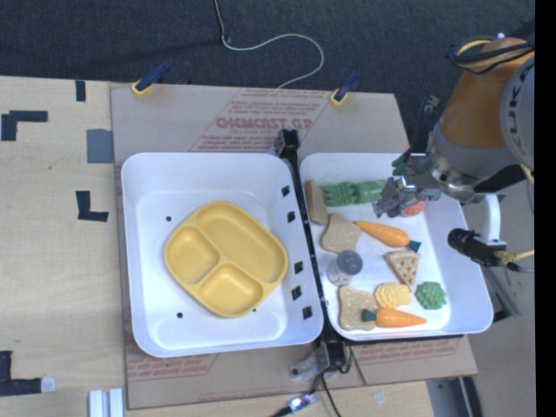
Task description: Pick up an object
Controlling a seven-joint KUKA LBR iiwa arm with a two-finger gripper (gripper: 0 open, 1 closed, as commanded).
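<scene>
We note two shallow white bins side by side on a cardboard sheet atop the bench. The left bin (139,233) carries a yellow divided tray (226,257), lying flat near its centre. The right bin (465,307) holds the toy food: a green piece (347,193) along the far side, a brown slice (315,203) standing against the wall shared with the left bin, a tan bread piece (340,233) just below it, and a grey round disc (348,263) touching the bread's near edge. An orange carrot (384,232) lies slanted near the middle, with a wedge-shaped pizza slice (403,267) just beside its leafy end. Toward the near wall we see a yellow corn piece (392,296), a green broccoli (430,295), a second carrot (400,318), and another bread piece (354,305) touching that carrot. The arm (486,102) reaches in from the right, and the gripper (395,198) sits low over the far part of the right bin, between the green piece and a small red-orange item (414,207) just beside it. The dark fingers point down and leftward; we cannot tell how far apart they stand, nor whether anything sits between them. The first carrot lies just below the gripper, apart from it.
</scene>
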